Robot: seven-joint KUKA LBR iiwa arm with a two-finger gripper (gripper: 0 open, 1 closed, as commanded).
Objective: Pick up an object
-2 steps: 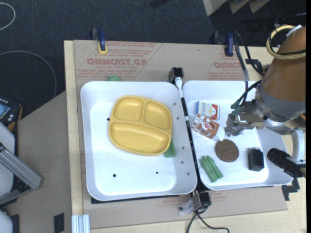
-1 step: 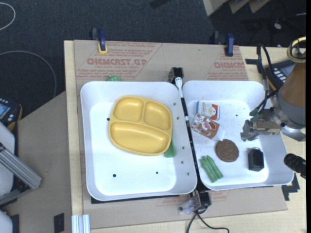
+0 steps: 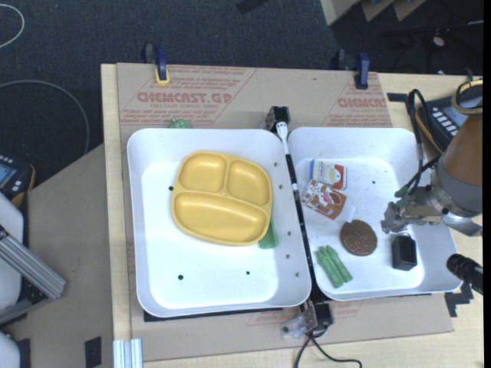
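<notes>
The task names no one thing; the right bin holds several candidates. A green pod lies near its near-left corner, its long axis running from far-left to near-right. A brown disc sits flat just far-right of the pod. A small black block stands right of the disc, long axis running near to far. Two printed packets lie toward the far-left of this bin: a white one and, touching its near edge, a red-and-white one tilted on a diagonal.

The claw hangs over the right part of the right bin, just far of the block and right of the disc. It is a blurred grey mass, and whether it is apart or together cannot be told. The arm is cut off at the right edge.

The left bin holds a yellow plate with three compartments. A green piece peeks from under the plate's near-right rim, mostly hidden. Both bins rest on the tabletop.
</notes>
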